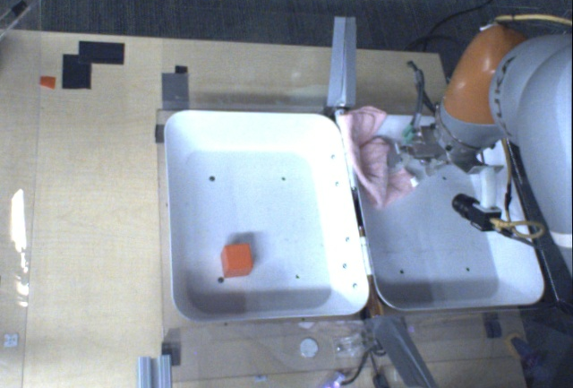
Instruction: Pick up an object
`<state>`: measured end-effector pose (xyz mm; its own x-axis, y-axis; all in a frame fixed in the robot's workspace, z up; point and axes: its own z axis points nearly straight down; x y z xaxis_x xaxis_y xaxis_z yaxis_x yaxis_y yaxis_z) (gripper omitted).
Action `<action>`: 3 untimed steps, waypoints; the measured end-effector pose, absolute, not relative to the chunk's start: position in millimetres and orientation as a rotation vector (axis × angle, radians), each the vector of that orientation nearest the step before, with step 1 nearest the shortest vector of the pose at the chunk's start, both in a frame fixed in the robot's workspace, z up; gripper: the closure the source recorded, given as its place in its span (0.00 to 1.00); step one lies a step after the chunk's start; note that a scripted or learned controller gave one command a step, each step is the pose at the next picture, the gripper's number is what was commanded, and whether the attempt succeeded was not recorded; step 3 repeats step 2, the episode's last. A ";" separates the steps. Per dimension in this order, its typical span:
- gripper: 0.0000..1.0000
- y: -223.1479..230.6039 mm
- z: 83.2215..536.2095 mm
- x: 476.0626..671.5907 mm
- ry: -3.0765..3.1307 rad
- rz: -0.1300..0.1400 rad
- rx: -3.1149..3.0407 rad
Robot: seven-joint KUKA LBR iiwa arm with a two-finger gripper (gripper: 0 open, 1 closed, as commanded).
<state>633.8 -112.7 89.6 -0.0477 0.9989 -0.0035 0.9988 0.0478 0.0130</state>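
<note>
A pink cloth (374,164) lies crumpled at the far left of the right bin (448,274), draped against the wall shared with the left bin. My gripper (407,153) sits low at the cloth's right edge, touching or overlapping its folds. The wrist hides the contact, and I cannot tell whether the cloth is gripped. A small orange cube (237,259) rests on the floor of the left bin (269,144), near its front left, far from the gripper.
The grey arm with its orange band (474,77) fills the right side above the right bin. A black cable piece (474,211) hangs by the wrist. Black blocks (88,62) and a small orange tag (47,82) lie on the bench at far left.
</note>
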 end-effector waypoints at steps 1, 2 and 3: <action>1.00 -110.2 102.7 636.5 2.270 0.020 2.147; 1.00 -61.6 187.3 670.8 2.565 0.008 1.796; 1.00 -61.6 187.3 670.8 2.565 0.008 1.796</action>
